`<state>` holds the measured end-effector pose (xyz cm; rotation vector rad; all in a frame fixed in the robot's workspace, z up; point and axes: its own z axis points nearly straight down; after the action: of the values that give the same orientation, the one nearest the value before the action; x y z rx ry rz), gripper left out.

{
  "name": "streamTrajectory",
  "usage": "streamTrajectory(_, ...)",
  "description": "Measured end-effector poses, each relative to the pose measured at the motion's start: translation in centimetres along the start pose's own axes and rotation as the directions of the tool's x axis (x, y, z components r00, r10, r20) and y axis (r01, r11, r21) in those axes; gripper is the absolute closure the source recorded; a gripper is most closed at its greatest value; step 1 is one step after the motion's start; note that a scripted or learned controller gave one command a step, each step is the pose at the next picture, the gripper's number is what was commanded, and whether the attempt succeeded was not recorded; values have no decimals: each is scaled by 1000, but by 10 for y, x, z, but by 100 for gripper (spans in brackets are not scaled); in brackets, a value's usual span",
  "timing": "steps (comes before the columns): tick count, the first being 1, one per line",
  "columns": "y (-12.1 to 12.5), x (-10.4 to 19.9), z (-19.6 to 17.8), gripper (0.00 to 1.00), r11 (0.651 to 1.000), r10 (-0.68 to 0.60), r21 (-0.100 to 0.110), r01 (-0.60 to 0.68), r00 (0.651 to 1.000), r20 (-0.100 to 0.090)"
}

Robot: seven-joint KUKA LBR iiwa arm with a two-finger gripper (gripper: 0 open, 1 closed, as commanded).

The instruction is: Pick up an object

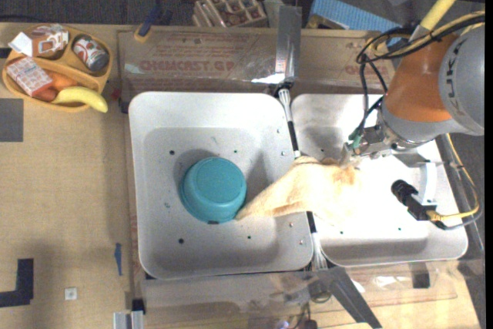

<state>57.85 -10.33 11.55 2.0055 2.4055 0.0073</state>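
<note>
Far left at about 10 o'clock we see a yellow tray (15,78) with a banana (82,97) and snack packs. The left bin (146,119) holds an upturned teal bowl (214,189). A tan cloth (296,189) drapes over the divider into the right bin (447,243). The gripper (348,156) sits on the cloth's 2 o'clock end, though we can't tell whether it's clenched.

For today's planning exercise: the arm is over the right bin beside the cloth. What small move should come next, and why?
Probably a short lift straight up. The gripper sits at the end of the tan cloth, which drapes across the divider toward the teal bowl. Raising it would show whether the cloth comes along.
</note>
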Motion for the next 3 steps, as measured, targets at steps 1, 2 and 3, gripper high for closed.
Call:
streamTrajectory(1, 0, 0, 0, 0, 1000, 0, 0, 0, 1000, 0)
streamTrajectory(2, 5, 5, 22, 0, 995, -95, 6, 95, 995, -5)
streamTrajectory(3, 5, 2, 11, 100, 996, -89, 2, 89, 996, -4)
